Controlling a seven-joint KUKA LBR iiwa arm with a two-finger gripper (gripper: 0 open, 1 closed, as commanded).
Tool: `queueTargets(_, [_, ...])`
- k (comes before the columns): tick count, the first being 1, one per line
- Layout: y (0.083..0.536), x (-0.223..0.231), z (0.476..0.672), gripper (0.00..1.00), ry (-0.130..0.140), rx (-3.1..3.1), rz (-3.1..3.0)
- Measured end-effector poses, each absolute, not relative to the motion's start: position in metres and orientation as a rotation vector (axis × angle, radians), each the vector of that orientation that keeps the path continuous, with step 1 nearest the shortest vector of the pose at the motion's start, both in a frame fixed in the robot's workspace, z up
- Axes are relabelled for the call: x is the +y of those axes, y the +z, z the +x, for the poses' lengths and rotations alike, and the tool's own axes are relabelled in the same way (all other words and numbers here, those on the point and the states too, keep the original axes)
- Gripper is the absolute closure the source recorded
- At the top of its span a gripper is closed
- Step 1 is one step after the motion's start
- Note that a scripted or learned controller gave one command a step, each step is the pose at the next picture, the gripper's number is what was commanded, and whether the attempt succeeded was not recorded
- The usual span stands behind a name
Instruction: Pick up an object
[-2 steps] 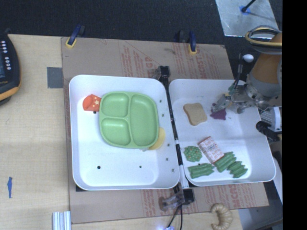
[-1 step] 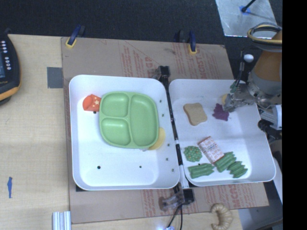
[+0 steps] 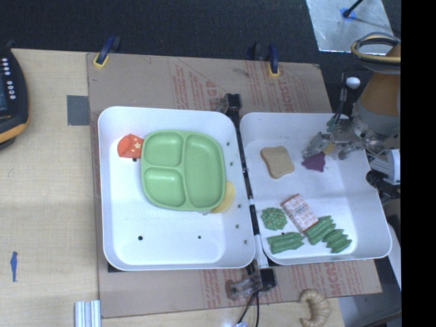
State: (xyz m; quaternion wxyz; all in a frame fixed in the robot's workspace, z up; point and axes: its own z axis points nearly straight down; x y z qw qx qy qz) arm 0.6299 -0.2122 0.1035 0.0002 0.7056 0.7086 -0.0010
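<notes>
Tool [image 3: 320,148] seemingly touching purple piece [image 3: 314,162]

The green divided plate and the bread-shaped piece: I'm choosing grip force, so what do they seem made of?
The green divided plate looks like moulded plastic: uniform colour, smooth rounded compartments, soft sheen. The bread-shaped piece looks like matte plastic or foam toy food: flat tan, no crumb texture; which one is unclear.

Wooden bench [image 3: 48,203] bears cardboard sheet [image 3: 204,80] under two white bins [image 3: 122,237].
</notes>
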Motion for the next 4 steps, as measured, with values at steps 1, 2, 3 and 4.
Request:
queueTargets(1, [0.092,-0.212,0.641,0.00,0.000,2.226,2.214])
queueTargets(2, [0.104,-0.213,0.642,1.00,0.000,2.226,2.210])
queueTargets(3, [0.104,-0.213,0.641,0.00,-0.002,2.227,2.209])
queueTargets(4, [0.092,-0.209,0.629,0.00,-0.007,2.228,2.221])
